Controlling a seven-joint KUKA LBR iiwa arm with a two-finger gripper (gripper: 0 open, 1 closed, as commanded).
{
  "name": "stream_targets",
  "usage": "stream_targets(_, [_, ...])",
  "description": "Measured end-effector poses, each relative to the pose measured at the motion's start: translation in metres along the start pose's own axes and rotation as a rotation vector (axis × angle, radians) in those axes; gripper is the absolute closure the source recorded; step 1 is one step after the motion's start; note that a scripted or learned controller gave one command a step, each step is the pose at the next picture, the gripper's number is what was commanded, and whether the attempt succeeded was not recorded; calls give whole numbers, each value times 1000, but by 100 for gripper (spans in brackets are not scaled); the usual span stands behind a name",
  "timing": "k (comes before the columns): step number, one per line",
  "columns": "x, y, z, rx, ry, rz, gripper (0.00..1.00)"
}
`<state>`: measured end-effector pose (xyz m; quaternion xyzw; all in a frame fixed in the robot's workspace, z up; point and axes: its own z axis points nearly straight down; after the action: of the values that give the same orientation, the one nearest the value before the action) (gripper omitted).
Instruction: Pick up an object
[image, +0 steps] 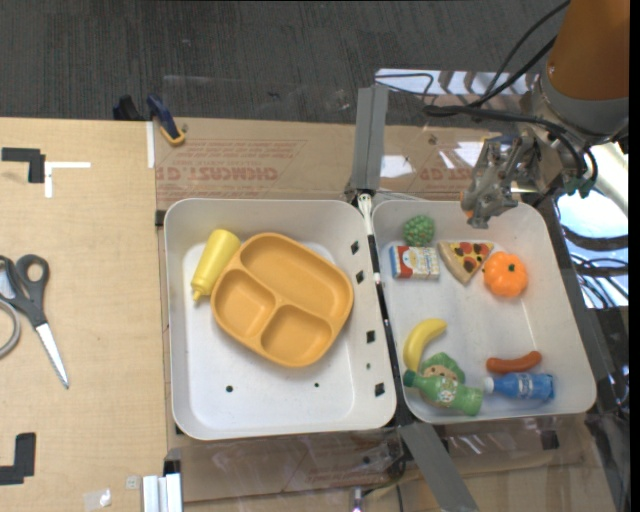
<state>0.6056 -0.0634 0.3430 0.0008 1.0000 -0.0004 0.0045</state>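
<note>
My gripper (486, 203) hangs over the far edge of the right bin (560, 300), above its back wall, with nothing visible between its fingers. Just below it lie a pizza slice toy (466, 259) and an orange pumpkin (506, 276). A green broccoli (419, 230) and a small red-and-white carton (414, 262) sit to the left. Toward the front are a banana (421, 341), a green figure bottle (445, 387), a sausage (514, 362) and a blue bottle (522, 386).
The left bin (200, 390) holds an orange divided plate (281, 298) and a yellow bottle (213, 262). Scissors (38, 315) lie on the bench at the left. Cables hang at the back right behind the arm.
</note>
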Motion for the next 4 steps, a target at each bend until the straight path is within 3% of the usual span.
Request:
stream_targets(1, [40,-75,76,0,7,87,100])
stream_targets(2, [128,-138,185,-2,8,-193,100])
stream_targets(3, [128,-138,185,-2,8,-193,0])
stream_targets(4, [95,-95,250,-2,6,-154,0])
